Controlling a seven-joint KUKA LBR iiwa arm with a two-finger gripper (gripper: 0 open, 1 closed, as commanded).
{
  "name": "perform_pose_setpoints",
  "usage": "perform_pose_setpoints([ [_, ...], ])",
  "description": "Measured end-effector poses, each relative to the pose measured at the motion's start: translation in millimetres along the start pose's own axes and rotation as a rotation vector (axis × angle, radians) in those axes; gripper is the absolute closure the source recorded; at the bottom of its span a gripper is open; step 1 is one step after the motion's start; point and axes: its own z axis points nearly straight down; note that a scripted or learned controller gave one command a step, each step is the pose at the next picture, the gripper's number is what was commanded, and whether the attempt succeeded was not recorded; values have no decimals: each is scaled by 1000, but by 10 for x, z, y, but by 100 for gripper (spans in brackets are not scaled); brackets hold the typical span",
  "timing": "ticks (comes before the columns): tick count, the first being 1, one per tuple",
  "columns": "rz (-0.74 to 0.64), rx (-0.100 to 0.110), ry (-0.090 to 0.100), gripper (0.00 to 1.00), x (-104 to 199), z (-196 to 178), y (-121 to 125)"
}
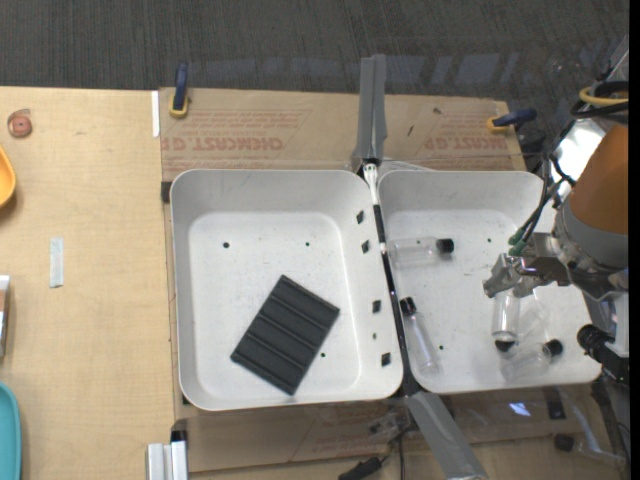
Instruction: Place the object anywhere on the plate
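A black ridged plate (287, 333) lies at a slant in the left bin (200, 208). Several clear tubes with black caps lie in the right bin (470, 193). One tube (505, 320) sits directly below my gripper (507, 286), its cap pointing toward the front. The gripper hovers over the right part of that bin, at or just above this tube's upper end. Whether they touch is unclear. Another tube (424, 249) lies near the back left, a third (419, 340) along the bin's left wall, and one more (535, 353) at the front right.
The grey arm with its orange band (605, 193) comes in over the right bin's right edge. A ridge (382, 268) where the two bin walls meet separates the bins. Clamps (180, 98) hold cardboard behind the bins. Small items lie on the wooden bench at far left.
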Motion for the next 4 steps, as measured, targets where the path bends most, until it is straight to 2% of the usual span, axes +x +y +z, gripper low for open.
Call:
perform_pose_setpoints([
  [1, -251, 1, -1, 100, 488, 274, 857],
  [2, -651, -1, -1, 100, 1159, 302, 1117],
  [3, -930, -3, -2, 100, 1861, -73, 1377],
  [4, -1136, -4, -3, 100, 2186, -1158, 1500],
])
